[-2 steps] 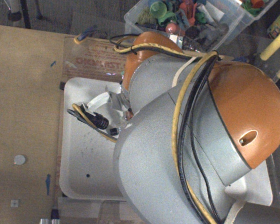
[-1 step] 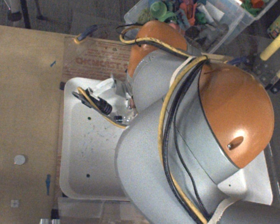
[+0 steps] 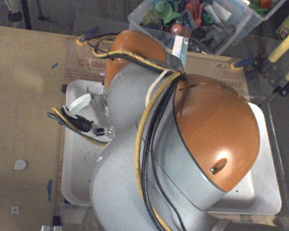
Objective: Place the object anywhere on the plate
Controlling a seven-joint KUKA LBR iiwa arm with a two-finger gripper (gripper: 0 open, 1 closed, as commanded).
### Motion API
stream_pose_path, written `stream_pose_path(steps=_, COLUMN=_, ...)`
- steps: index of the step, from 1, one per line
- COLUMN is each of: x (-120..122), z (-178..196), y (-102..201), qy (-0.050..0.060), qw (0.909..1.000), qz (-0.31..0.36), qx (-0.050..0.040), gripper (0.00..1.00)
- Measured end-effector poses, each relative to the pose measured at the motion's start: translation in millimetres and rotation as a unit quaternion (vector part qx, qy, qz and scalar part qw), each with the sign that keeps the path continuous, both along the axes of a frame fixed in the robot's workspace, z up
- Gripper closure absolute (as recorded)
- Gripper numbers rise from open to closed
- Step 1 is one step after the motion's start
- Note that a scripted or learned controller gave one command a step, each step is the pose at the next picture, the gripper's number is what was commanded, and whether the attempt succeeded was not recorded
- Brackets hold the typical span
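My grey and orange arm (image 3: pixel 181 158) covers most of the camera view and reaches across to the left bin (image 3: pixel 72 177). Its wrist end (image 3: pixel 100 115), with black and yellow cables, points down into the far part of that bin. A white curved rim (image 3: pixel 78 101), which looks like the plate's edge, shows just left of the wrist. The arm hides whatever lies under the wrist, and I can make out no loose object in the bin.
The right bin (image 3: pixel 267 196) shows only at its right side, past the arm's orange joint. A clear box of colourful toys (image 3: pixel 197 15) stands beyond the bins. A small grey disc (image 3: pixel 20 164) lies on the brown bench to the left.
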State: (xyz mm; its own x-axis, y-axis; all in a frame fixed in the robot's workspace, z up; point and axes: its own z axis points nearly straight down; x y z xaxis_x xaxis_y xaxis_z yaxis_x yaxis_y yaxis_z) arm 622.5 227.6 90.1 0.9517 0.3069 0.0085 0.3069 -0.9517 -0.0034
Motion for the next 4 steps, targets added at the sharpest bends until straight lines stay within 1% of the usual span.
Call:
stream_pose_path(steps=1, x=3, z=-2, y=-94, qy=0.003, qw=0.9988, qz=-0.05, qx=0.0027, gripper=1.0)
stream_pose_path(steps=2, x=22, z=16, y=-41, qy=0.004, qw=0.9987, qz=0.051, qx=-0.0031, gripper=1.0)
stream_pose_path(steps=3, x=21, z=10, y=-4, qy=0.002, qw=0.9984, qz=-0.057, qx=-0.002, gripper=1.0)
stream_pose_path(steps=4, x=-54, z=-2, y=-2, qy=0.003, qw=0.9997, qz=-0.026, qx=-0.0021, gripper=1.0)
